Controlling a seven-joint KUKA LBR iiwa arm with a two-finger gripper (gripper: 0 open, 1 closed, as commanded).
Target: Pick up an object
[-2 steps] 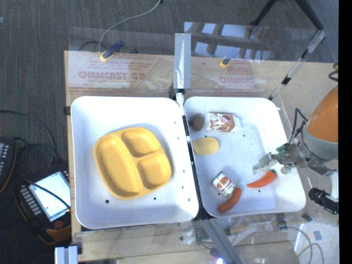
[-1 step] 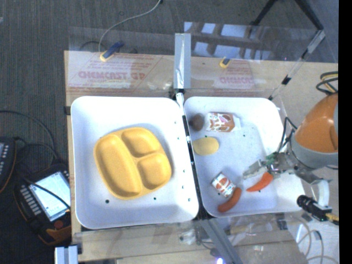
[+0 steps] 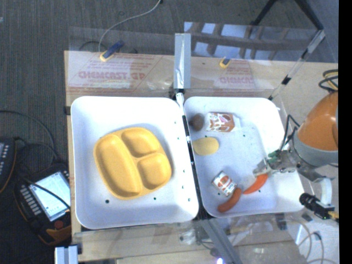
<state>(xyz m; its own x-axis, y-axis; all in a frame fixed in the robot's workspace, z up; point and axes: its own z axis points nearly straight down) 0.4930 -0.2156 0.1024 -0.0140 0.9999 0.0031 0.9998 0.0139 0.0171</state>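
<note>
In the left bin (image 3: 82,147) lay a yellow divided plate (image 3: 133,161). In the right bin (image 3: 242,205) the carrot (image 3: 256,185) lay near the front-right corner — its long axis slanted, the upper end pointing toward the claw (image 3: 273,164). The claw hovered just beside that end. I could not tell how it stood — apart or together.

White bins (image 3: 88,213) hold a yellow tray (image 3: 133,161), an orange carrot (image 3: 255,185) and a brown ball (image 3: 196,121).
</note>
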